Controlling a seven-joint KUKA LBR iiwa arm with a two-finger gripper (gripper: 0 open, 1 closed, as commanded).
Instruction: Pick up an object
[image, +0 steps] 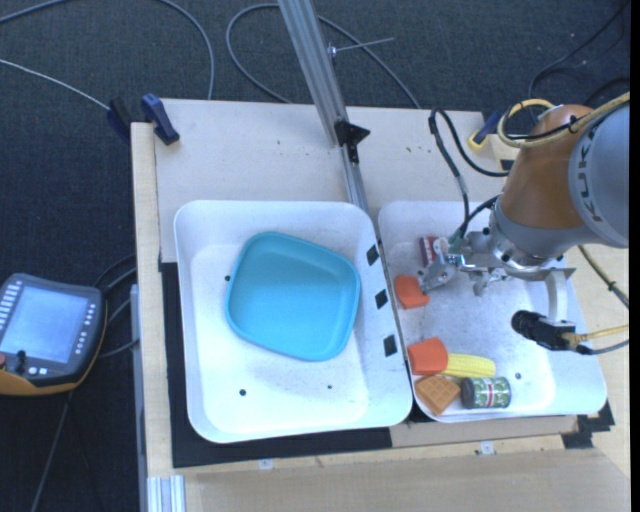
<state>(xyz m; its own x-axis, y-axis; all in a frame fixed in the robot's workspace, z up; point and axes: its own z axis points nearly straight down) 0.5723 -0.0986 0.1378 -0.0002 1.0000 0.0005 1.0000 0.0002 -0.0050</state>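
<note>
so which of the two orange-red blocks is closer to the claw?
The upper orange-red block, just left of the claw. The other block lies lower, beside the corn cob.

you have open floor in the middle of the right bin (590, 385), between the arm (560, 190) and the items along its near edge. that edge is crowded: red block (428, 354), corn cob (468, 366), waffle piece (437, 392) and dark can (486, 392) sit close together. an orange piece (410, 291) lies by the dividing wall. in the left bin (200, 400) the blue plate (292, 295) takes the centre (a bare strip runs along the near side).
</note>
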